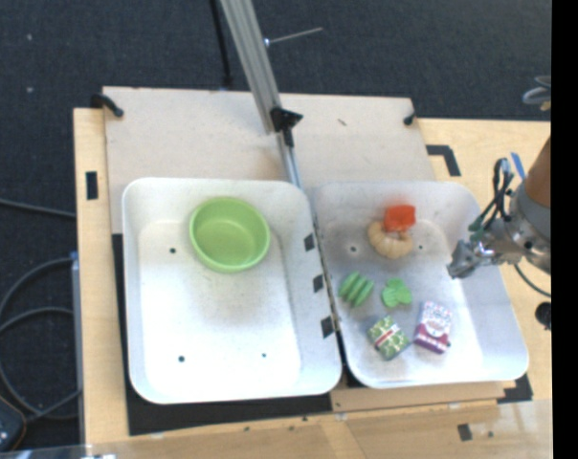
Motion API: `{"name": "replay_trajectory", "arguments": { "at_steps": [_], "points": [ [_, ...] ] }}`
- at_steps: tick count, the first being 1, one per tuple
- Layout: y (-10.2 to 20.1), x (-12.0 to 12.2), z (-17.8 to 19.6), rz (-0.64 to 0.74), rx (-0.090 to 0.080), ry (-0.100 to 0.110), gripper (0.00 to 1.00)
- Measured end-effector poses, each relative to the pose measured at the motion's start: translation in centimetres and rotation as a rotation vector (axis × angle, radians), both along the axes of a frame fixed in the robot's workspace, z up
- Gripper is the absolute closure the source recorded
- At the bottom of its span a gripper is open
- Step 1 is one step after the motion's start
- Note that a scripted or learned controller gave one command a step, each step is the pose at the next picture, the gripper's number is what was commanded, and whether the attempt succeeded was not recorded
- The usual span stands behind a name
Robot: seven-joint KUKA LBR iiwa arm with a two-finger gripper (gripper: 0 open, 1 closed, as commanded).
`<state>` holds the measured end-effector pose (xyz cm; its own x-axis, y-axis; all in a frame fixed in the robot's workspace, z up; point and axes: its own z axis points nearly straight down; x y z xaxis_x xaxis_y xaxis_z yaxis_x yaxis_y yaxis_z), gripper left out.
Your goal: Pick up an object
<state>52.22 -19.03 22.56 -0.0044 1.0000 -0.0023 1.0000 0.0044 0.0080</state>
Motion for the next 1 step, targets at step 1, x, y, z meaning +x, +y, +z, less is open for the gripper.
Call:
{"name": "replay_trajectory", "arguments": {
  "at_steps": [1],
  "points": [
    [0.59, 0.75, 4.78, 0.001, 0.001, 0.001, 1.00]
  ]
}}
